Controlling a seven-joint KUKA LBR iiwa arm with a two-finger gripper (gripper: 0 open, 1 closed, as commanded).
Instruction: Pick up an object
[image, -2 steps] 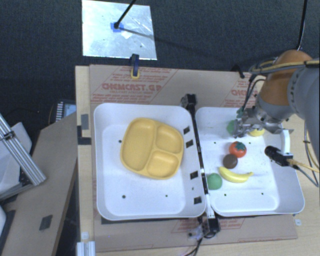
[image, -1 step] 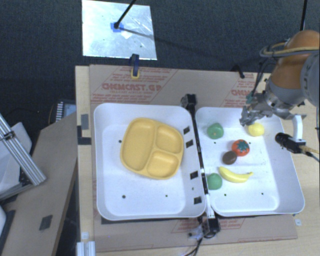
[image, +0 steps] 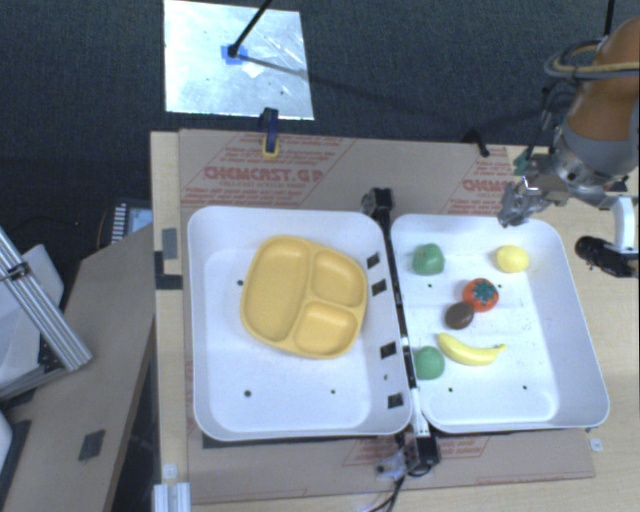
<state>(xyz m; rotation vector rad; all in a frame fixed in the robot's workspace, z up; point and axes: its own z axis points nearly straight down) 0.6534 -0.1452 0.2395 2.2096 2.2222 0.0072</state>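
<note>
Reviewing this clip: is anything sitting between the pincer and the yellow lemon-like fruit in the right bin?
Nothing visible does. The pincer hangs over the right bin's far rim, and the yellow fruit lies just below it in the view, with bare white floor around it. The nearest neighbour, the tomato, sits beyond the fruit.

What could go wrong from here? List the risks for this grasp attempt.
1. The tomato, brown piece and banana sit crowded together in the right bin, so a descent on one could likely knock or catch another.
2. The gripper hangs at the bin's far rim; dropping straight down might strike the wall instead of the lemon.
3. The round green pieces could roll away when nudged.
</note>
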